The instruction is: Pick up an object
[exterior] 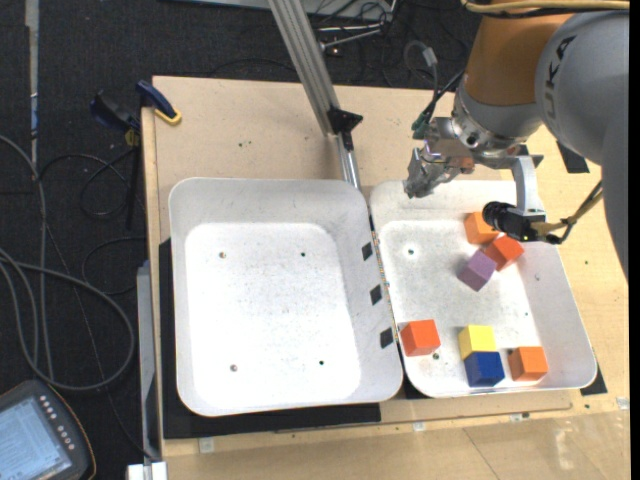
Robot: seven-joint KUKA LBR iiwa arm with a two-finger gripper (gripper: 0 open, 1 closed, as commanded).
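The right bin (pixel 560 298) holds several small blocks. Two orange cubes (pixel 480 228) (pixel 507 250) lie near its back right, with a purple block (pixel 478 269) just in front of them. Along the front sit an orange cube (pixel 420 336), a yellow cube (pixel 477 340), a blue cube (pixel 484 368) and another orange cube (pixel 527 363). My gripper (pixel 422 178) hangs over the back left corner of the right bin, pointing down, well left of the two orange cubes. I see no block at its tip.
The left bin (pixel 190 268) lies beside the right one, their rims meeting at the middle. A slanted metal pole (pixel 305 53) rises behind the bins. A black cable part (pixel 510 216) hangs off the wrist over the right bin's back.
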